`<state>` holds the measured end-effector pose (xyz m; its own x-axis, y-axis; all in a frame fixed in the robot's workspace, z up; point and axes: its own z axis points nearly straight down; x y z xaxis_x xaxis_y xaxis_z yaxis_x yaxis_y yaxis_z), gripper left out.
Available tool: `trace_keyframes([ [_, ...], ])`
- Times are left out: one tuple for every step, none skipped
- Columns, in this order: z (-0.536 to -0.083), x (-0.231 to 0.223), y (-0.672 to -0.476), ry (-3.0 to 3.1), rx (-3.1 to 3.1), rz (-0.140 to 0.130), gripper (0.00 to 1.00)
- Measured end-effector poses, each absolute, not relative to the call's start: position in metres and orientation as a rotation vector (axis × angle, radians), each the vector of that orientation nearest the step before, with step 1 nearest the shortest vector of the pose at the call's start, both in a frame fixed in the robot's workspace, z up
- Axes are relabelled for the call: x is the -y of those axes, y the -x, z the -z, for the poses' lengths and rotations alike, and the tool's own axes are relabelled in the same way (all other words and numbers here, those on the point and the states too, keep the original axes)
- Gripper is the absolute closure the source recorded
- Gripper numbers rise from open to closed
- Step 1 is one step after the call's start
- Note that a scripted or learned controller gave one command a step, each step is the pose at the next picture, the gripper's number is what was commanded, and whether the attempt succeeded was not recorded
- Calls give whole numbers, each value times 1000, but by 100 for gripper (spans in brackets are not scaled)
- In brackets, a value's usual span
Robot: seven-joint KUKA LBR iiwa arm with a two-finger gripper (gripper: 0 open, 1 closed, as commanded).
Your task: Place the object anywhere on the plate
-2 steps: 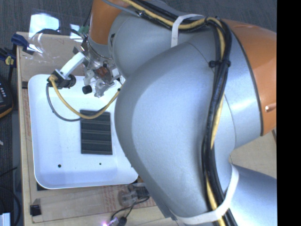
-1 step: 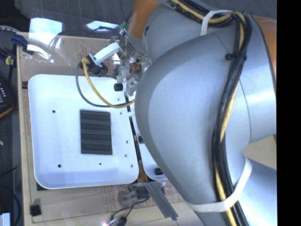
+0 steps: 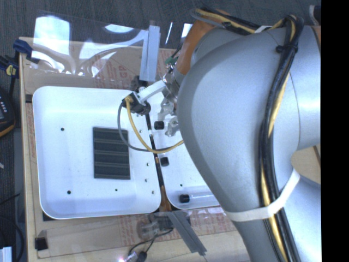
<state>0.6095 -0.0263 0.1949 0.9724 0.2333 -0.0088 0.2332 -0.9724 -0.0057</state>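
The grey arm point(image 3: 245, 119) is filling most of the right half of the camera view, its bulky body leaning in over the right bin point(image 3: 188, 187) and covering nearly all of it. The left bin point(image 3: 54, 146) is lying fully in view, a wide shallow white tray, and a dark ribbed rectangular plate point(image 3: 111, 153) is sitting flat near its middle, a little toward its right side. Nothing is resting on that plate. Yellow and black cables point(image 3: 136, 130) are looping down from the wrist across the seam between the two bins. The gripper point(image 3: 163, 116) is hanging at the far end of that seam, just right of the left bin's far right corner, but it is too tangled with brackets and cable to read, so I cannot tell its state, nor whether it is carrying anything. A small dark object point(image 3: 184, 198) is lying in the near left corner of the right bin, close to the wall; this is probably the thing to move, though I am judging rather than seeing that. If so, the task is looking barely begun: the pick and the carry across to the plate both seem to be left to do
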Motion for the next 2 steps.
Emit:
trace_keyframes([
  [-191,-50,-641,3117,392,-2,100],
  [-91,-153,-635,3122,324,-6,100],
])
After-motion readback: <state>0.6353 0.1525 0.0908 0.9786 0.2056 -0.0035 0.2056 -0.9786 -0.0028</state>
